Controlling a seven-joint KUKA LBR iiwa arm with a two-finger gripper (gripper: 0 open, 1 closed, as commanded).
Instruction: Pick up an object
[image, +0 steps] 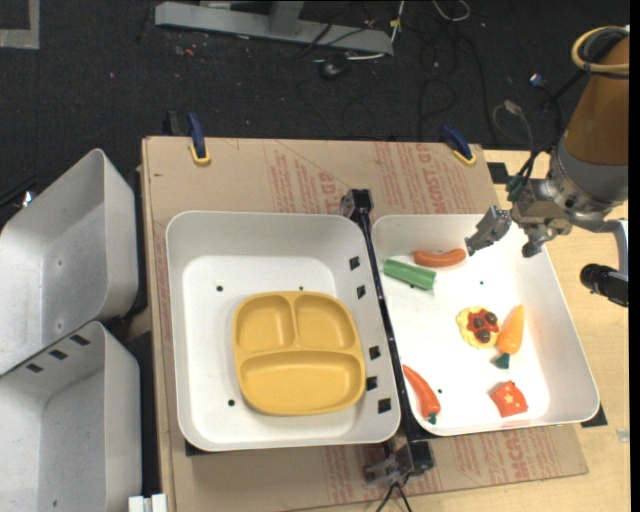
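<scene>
At the bottom of the frame, on the worktop (270, 170), two white bins sit side by side. The left bin (190, 330) holds one yellow divided tray (298, 352). The right bin (560, 360) holds six toy foods: a red pepper (423, 391), a red piece (509, 398), an orange carrot (511, 329), a small pizza (478, 325), a green piece (410, 273) and a sausage (440, 257). Above the right bin's upper right corner the gripper (512, 236) hovers, jaws spread apart, nothing between them
</scene>
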